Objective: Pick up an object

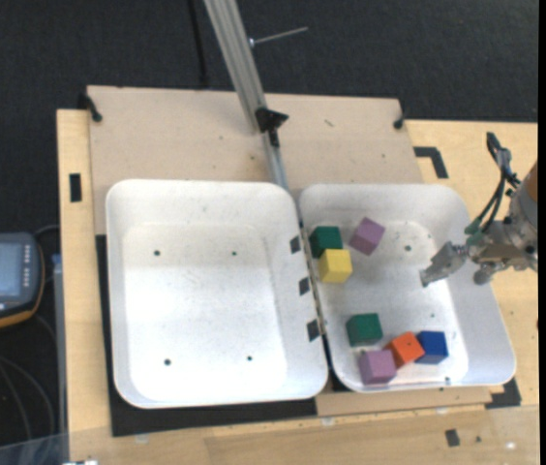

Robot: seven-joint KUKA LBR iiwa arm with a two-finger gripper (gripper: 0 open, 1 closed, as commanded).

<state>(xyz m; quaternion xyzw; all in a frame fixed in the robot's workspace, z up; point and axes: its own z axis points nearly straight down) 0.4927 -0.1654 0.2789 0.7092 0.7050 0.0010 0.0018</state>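
Two white bins side by side on the desk (pixel 75 260); left bin (pixel 205 294) has nothing in it, right bin (pixel 476 356) holds seven blocks. Far-left corner of right bin: dark green block (pixel 325 239) touching a yellow block (pixel 335 265) just near of it, and a tilted light purple block (pixel 367 234) just right of the green one. Near side of right bin: second green block (pixel 364 329), then a cluster of purple block (pixel 378 365), orange block (pixel 408 348) and blue block (pixel 433 345), the three pressed together in a row running left to right. Gripper (pixel 459 263) comes in from the right edge over the right side of the right bin, fingers spread apart, nothing between them; one finger (pixel 439 263) points left over bare bin floor, well apart from every block. Grey arm wrist and cables sit at the right edge. A metal pole (pixel 239 61) slants across the far side of the desk. A handheld pendant with a screen (pixel 0 271) lies off the desk to the left.
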